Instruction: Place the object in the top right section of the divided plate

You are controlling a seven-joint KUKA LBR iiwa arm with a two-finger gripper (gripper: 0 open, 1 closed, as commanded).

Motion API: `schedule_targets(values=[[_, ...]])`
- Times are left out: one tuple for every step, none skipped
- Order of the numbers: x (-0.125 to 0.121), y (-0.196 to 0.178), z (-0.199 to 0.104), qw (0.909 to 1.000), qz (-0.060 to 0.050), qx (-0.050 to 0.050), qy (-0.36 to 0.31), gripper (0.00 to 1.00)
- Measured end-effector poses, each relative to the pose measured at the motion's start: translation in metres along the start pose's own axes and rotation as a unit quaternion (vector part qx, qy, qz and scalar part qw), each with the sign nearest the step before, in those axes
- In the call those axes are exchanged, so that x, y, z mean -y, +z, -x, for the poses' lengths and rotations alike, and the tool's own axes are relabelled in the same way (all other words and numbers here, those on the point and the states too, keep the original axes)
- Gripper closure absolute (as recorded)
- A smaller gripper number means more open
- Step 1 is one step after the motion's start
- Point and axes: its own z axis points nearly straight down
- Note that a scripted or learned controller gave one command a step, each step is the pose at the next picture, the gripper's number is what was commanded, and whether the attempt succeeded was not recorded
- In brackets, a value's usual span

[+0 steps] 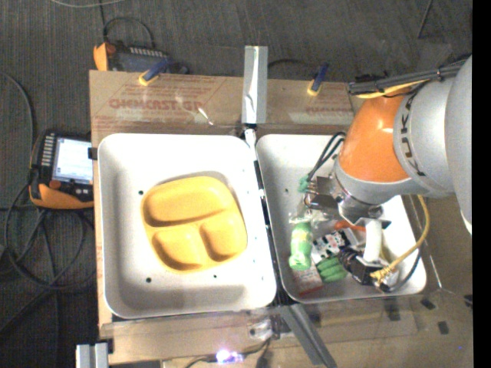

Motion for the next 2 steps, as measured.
schedule_targets(values=[[0.024,-0.117,-0.057,1.0000,0.002,0.001,-0.006,1.00],[0.039,-0.126,-0.078,0.9987,0.002,0.001,-0.050,1.00]])
